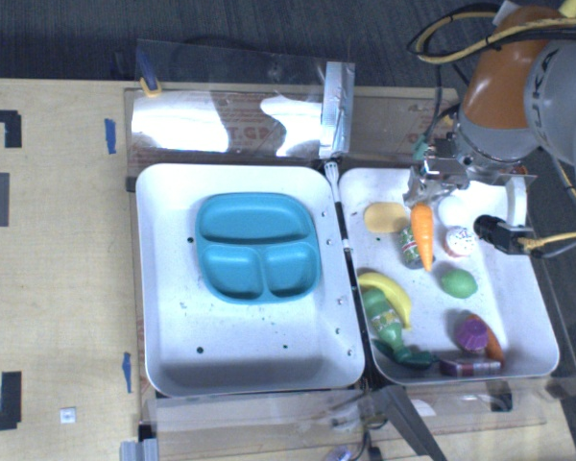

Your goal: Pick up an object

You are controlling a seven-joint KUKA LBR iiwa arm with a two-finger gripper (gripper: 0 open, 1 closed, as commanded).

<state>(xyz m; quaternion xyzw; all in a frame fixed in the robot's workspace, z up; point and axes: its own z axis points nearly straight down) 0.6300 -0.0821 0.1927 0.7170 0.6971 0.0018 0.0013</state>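
My gripper (423,196) hangs over the back of the right bin (538,301), under the grey wrist with the orange band. An orange carrot (421,235) points straight down from the fingertips, its top end pinched between them, so the gripper is shut on it. The carrot's lower part overlaps a small green-labelled bottle (409,249). A yellow lemon-like piece (385,217) lies just left of the carrot, and a white round item with red marks (459,242) lies to its right.
The right bin also holds a banana (392,296), a green lime (458,282), a purple item (472,332), a green bottle (385,322) and a dark bar (466,365). A blue divided plate (259,243) sits in the left bin (163,286). A black part of the arm (494,231) juts out near the right wall.
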